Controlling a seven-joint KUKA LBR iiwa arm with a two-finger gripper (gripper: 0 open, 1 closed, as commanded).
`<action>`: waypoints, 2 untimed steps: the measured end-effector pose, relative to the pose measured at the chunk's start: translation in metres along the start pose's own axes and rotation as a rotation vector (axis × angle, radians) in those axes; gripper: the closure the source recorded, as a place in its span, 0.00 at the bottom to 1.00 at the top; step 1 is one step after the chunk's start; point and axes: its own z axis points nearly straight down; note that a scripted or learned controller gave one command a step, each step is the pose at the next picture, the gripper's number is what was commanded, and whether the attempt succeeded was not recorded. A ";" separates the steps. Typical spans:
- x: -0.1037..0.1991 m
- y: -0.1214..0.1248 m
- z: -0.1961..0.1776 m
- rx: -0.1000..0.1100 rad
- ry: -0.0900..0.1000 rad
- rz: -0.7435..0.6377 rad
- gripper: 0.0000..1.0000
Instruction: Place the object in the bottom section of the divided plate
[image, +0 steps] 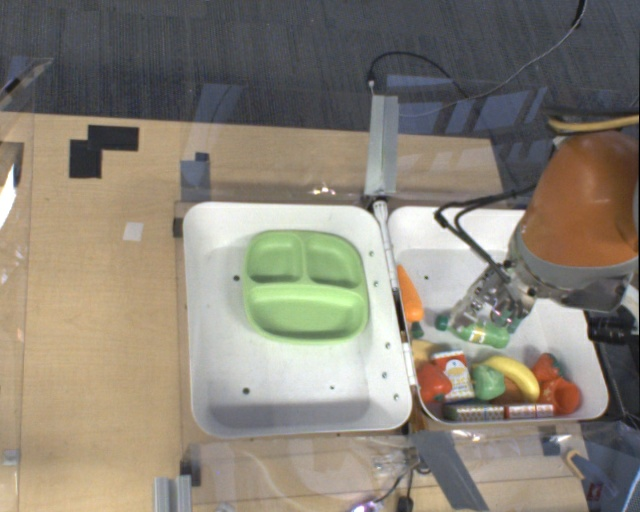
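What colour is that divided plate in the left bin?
Light green, all three sections alike. The plate shows best in the camera view from above.

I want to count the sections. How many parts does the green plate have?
3. On the plate in the left bin: two small sections side by side at the top, one wide section along the bottom.

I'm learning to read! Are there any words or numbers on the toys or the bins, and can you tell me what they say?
None can be read.
Small carton in the right bin: red and white print, too blurred.
Bottle under the gripper: green label, too small.
Dark bar: coloured marks, too blurred.
Green plate: plain.
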 end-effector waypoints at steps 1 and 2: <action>0.037 0.077 0.035 0.001 0.002 0.114 1.00; 0.055 0.153 0.037 -0.002 0.001 -0.271 1.00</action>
